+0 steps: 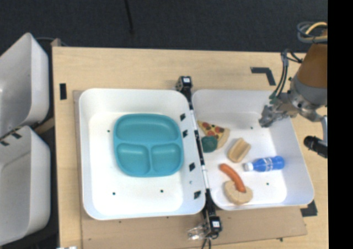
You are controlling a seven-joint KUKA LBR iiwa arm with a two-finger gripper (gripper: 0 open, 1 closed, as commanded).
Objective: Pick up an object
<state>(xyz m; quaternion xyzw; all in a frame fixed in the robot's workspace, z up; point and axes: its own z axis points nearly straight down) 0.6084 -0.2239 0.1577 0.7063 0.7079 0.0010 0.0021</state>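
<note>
A wooden bench (165, 68) carries two shallow white bins side by side. The left bin (99, 110) holds a teal divided plate (148, 144), lying flat near its middle with three compartments facing up. The right bin (287, 187) holds the small things to be picked: a toy pizza slice (215, 130) in its upper left part, close to the wall shared with the other bin, with a dark teal lump (209, 143) touching its lower edge (too small to name with any confidence); a tan bread-like piece (239, 150) just to the right of those; a small blue bottle (265, 164) with a white cap lying on its side towards the middle right; and, at the lower centre, a red sausage (233, 176) resting slantwise with its lower end on a round beige bun-like piece (237, 194). The grey arm comes in from the right of the frame, its orange band (315, 65) at the upper right, and the gripper (268, 115) sits over the upper right part of the right bin, well apart from all the toy food and with nothing visibly in it; its state I cannot tell.
</note>
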